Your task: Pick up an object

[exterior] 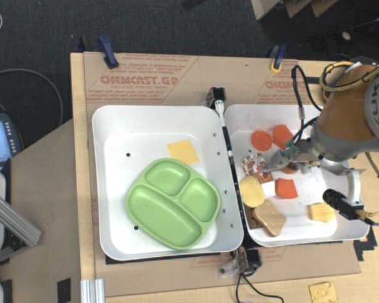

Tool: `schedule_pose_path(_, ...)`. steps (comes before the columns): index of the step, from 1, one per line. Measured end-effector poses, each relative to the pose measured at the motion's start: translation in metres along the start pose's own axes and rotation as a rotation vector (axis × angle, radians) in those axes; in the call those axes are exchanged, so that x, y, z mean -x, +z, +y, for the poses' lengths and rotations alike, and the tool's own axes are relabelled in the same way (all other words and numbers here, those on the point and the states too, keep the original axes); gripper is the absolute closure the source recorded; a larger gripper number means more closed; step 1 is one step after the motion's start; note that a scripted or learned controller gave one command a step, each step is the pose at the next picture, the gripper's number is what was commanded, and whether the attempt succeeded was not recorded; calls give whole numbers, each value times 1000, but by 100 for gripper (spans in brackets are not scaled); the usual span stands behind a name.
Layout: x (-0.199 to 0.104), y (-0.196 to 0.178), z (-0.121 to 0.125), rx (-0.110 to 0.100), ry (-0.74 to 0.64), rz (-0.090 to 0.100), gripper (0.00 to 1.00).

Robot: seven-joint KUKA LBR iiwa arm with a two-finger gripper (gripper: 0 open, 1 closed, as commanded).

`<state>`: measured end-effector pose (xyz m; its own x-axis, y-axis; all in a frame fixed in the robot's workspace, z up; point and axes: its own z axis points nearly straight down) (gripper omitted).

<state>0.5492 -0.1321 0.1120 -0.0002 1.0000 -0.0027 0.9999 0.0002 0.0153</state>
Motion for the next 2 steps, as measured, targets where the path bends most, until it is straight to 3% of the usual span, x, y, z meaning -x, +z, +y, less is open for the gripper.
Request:
schedule_pose_path(1, -21, 9, 8, 8, 4, -1, 0)
schedule_pose_path(2, -29, 12, -14, 22, 1, -4, 0)
